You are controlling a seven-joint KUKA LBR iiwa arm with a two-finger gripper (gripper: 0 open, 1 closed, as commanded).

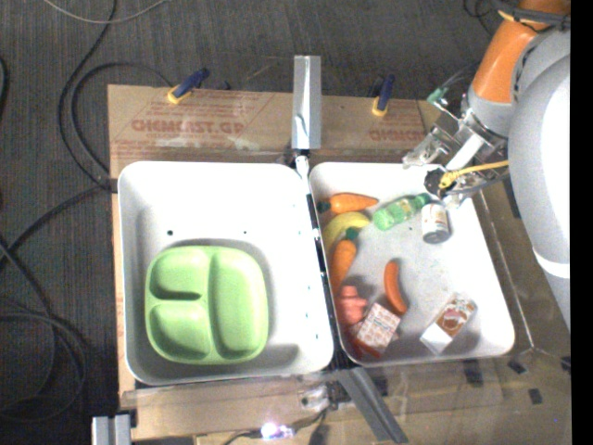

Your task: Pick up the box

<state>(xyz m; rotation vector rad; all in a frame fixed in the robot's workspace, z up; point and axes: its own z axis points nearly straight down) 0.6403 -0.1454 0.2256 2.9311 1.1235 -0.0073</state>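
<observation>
The white box [449, 321] lies on its side in the near right corner of the right bin [497, 276], tilted at a slant, with a red-brown picture on its upper face. A second, red box [377, 328] sits just to its left along the near wall, touching a pink lump [350, 302] (too blurred to name). Between the two boxes, a little farther back, an orange sausage-shaped piece [396, 286] lies alone on the white floor. Against the bin's left wall a carrot [343, 260] points toward the near side. Behind it is a yellow banana [341, 226] and then another carrot [351, 202] lying crosswise. A green bottle [399, 211] lies on its side near the far wall, with a small can [435, 222] just beside it to the right.

The pincer [428, 154] hangs over the far right corner of that bin, well apart from both boxes and with nothing seen in it. Whether it is released or clenched cannot be told from this slant.

The left bin [130, 248] holds a green divided plate [208, 302] near its front. Both bins rest on a brown board on the bench [222, 128], fixed by two clamps [188, 84] at its far edge.
</observation>
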